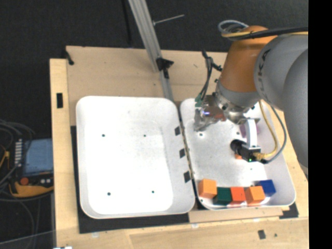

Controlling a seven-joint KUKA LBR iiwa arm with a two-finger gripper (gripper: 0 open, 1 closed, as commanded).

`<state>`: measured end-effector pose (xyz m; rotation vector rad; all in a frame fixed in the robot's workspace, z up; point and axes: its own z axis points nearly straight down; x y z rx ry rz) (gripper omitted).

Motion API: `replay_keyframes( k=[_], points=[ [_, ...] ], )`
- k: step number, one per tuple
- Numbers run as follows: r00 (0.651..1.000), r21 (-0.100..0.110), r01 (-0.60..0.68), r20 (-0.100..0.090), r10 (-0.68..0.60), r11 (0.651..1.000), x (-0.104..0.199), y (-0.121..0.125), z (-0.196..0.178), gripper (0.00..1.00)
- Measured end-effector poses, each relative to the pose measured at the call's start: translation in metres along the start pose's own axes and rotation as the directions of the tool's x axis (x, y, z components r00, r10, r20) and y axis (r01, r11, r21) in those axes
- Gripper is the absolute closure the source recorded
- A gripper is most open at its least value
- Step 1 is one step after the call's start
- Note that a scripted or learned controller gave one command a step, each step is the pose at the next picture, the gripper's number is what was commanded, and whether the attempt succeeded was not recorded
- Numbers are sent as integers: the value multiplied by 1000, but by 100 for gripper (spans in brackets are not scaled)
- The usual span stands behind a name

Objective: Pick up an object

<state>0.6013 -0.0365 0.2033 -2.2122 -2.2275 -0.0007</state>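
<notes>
Reaching in from the right, the grey arm [275, 61] with its orange band hangs over the far part of the right bin [218, 149], and its gripper [203, 115] sits low near that bin's far-left corner, close to the seam between the two bins. Whether the gripper is open or closed cannot be told from this slant (the wrist body and cabling crowd that spot), and nothing can be seen held in it.

Candidate objects lie well apart from it, lined up along the near rim of the right bin: an orange block [208, 187], a green block [223, 195], a second orange block [238, 193], a third orange block [255, 193] and a blue block [267, 187], each touching or just beside its neighbour. The left bin [127, 154] offers nothing to grasp.

Doing this step well probably means travelling toward the near rim before descending. An end block looks the better target, the first orange one or the blue one, since one side is free. Closing across the row's short axis should keep a finger from wedging against a neighbour, and the raised rim right behind the blocks likely calls for a straight vertical approach.
</notes>
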Motion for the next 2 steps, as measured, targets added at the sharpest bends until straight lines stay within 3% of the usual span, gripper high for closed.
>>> replay_keyframes(
  k=[2],
  points=[
    [1000, 1, 2, -1, -2, 1000, 110, -14, -2, 100]
  ],
)
